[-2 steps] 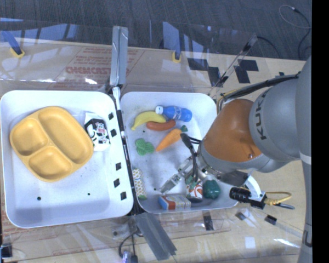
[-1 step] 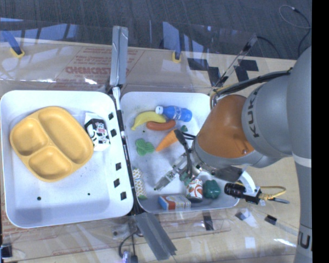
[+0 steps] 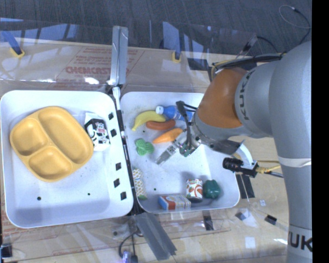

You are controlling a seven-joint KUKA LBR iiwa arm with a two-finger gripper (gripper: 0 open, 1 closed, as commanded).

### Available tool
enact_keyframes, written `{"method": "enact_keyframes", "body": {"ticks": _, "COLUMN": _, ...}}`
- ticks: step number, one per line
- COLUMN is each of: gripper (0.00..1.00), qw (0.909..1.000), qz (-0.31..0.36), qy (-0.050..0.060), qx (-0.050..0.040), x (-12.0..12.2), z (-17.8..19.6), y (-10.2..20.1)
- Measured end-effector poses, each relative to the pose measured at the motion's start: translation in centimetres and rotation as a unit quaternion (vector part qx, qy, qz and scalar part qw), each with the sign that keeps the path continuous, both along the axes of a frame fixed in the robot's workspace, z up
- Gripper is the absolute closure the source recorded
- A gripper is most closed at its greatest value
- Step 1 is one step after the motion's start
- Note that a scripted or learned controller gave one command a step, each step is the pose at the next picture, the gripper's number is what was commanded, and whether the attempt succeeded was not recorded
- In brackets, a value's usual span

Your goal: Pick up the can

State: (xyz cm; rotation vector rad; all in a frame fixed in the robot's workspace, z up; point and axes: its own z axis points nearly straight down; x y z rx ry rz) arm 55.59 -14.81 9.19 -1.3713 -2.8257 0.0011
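Observation:
The can [image 3: 194,189] is small, with a red, orange and white label. It stands upright near the front of the right bin [image 3: 153,186], touching a dark green pepper [image 3: 211,189] on its right. My gripper [image 3: 175,152] hangs over the middle of that bin, well behind the can and a little to its left. Its fingers [image 3: 164,156] are spread open and point down-left, with nothing between them. The orange-banded wrist [image 3: 222,106] covers the bin's back right part.
A banana [image 3: 146,118], a red sausage [image 3: 160,125], a carrot [image 3: 167,136], a blue item [image 3: 170,112] and a green toy [image 3: 143,146] lie at the back. A small box [image 3: 174,203] lies at the front wall. The left bin [image 3: 55,201] holds a yellow divided plate [image 3: 50,141] and a black-and-white carton [image 3: 98,131].

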Motion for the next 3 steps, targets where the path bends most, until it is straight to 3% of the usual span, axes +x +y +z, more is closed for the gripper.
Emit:
{"method": "enact_keyframes", "body": {"ticks": 1, "gripper": 0.0, "qw": 0.9999, "qz": 0.016, "qy": -0.001, "qx": -0.0001, "x": 2.3, "z": 1.7, "y": -2.3}}
{"method": "enact_keyframes", "body": {"ticks": 2, "gripper": 0.0, "qw": 0.9999, "qz": 0.011, "qy": 0.001, "qx": 0.0003, "x": -1.8, "z": 0.8, "y": -3.6}}
{"method": "enact_keyframes", "body": {"ticks": 3, "gripper": 0.0, "qw": 0.9994, "qz": 0.036, "qy": 0.001, "qx": 0.0009, "x": -7.9, "z": -0.1, "y": -2.5}}
